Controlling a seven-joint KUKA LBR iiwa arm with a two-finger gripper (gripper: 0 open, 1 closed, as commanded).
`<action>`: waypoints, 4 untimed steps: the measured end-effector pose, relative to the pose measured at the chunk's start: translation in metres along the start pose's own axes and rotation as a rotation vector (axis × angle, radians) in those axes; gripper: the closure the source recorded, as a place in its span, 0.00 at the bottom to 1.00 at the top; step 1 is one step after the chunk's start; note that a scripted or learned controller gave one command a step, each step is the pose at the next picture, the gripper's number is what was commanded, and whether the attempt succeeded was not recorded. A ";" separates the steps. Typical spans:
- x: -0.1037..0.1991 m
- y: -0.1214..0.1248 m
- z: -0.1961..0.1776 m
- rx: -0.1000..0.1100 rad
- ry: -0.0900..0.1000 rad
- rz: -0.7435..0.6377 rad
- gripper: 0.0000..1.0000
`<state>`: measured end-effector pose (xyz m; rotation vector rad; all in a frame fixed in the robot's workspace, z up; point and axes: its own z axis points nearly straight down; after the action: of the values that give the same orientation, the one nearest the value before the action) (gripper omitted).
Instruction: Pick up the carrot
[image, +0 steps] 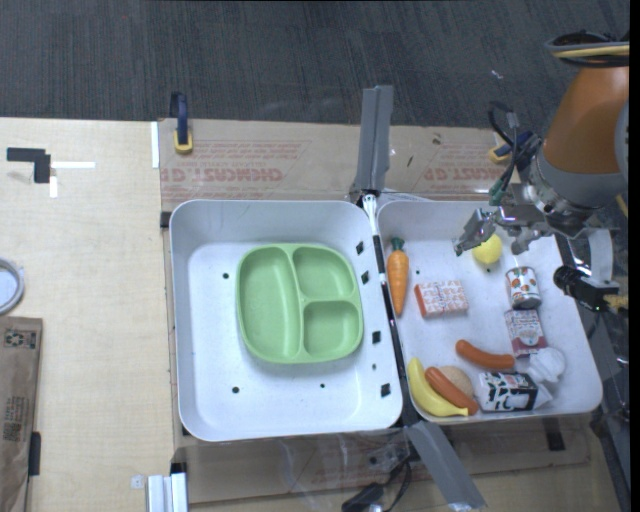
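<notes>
The carrot (398, 277) lies in the right bin (585, 345), close against its left wall, orange body pointing toward the bench front and its green top toward the back. It is untouched and well apart from the gripper (492, 228), which hangs over the back of the same bin beside a yellow lemon (488, 250); from this slanted view it cannot be told whether the tool is released or clenched, and nothing is seen grasped in it. Just right of the carrot sits a red-and-white patterned packet (441, 298). Further right stand a small can (522, 287) and a red-labelled box (524, 330). Along the front of the bin lie a sausage (484, 354), a banana (428, 392), a hot dog in a bun (452, 386) and a black-and-white carton (509, 391). The left bin (200, 330) holds a green divided plate (299, 302), with three compartments, near its middle
</notes>
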<state>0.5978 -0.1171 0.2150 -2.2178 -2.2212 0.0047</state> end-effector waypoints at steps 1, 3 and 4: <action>0.009 0.025 -0.029 -0.004 -0.002 -0.089 0.00; 0.016 0.029 0.114 -0.003 0.000 -0.082 1.00; 0.138 0.015 0.024 -0.002 -0.001 0.125 1.00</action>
<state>0.6125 0.0209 0.1910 -2.3540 -2.0796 0.0038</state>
